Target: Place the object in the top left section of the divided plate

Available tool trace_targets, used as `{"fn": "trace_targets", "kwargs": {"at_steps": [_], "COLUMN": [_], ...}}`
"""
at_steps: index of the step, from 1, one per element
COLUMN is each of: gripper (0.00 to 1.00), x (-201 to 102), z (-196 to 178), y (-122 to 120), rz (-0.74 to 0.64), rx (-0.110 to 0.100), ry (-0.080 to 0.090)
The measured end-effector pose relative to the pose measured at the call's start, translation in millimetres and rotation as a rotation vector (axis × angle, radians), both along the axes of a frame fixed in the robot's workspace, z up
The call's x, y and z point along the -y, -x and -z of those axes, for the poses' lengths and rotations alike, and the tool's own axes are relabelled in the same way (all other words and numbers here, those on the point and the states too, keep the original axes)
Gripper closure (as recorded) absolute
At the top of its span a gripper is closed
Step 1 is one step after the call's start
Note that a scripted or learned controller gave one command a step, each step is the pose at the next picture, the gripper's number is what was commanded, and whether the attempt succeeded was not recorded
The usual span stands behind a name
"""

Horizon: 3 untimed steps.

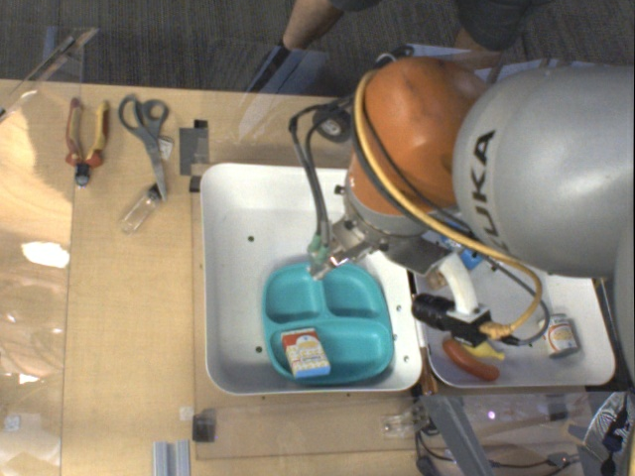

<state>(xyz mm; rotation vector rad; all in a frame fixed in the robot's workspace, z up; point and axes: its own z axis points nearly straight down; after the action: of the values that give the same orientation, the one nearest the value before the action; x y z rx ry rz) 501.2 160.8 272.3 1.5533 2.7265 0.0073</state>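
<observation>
Claw hangs over the divided plate's rim.

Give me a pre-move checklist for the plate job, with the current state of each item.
1. Divided plate lies flat inside the left bin: ok.
2. Top left section of the plate bare and ready to receive: ok, as far as the arm lets it show.
3. Small carton sits in the plate's lower section, not the top left one: not ok for the goal.
4. Gripper is at the plate's top edge, near the target section: ok.
5. Something held in the gripper: cannot tell, the wrist hides it.
6. Sausage and other items stay in the right bin, out of the path: ok.
</observation>
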Motion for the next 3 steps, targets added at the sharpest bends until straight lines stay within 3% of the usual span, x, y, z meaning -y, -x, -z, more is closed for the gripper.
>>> {"fn": "trace_targets", "kwargs": {"at_steps": [1, 2, 3], "gripper": [1.0, 1.0, 1.0], "x": [-6.1, -28.5, -75.3], "z": [-4.8, -159.7, -154.3], "y": [12.7, 13.7, 13.8], "rz": [-0.446, -0.458, -0.988], "rx": [0.003, 0.006, 0.007], "ry": [0.002, 0.002, 0.005]}}
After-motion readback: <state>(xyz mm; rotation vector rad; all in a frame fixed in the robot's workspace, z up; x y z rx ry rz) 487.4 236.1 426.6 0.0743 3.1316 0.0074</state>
